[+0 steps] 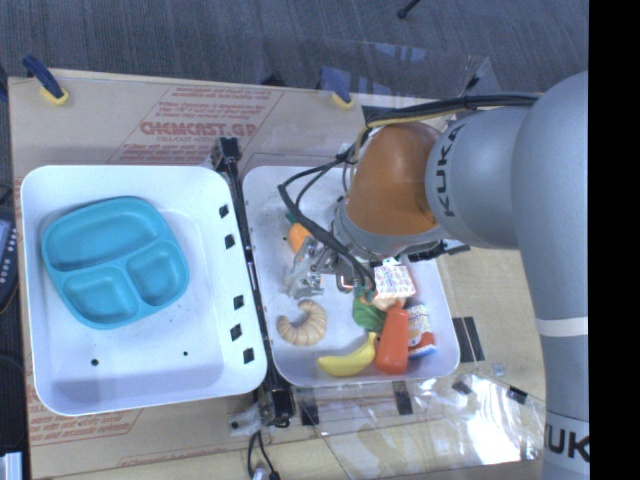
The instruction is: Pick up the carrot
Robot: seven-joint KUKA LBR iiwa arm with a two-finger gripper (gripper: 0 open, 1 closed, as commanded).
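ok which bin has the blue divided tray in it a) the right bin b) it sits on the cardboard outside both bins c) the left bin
c) the blue divided tray lies flat in the left bin, while the gripper is over the right bin among the banana and other small items.
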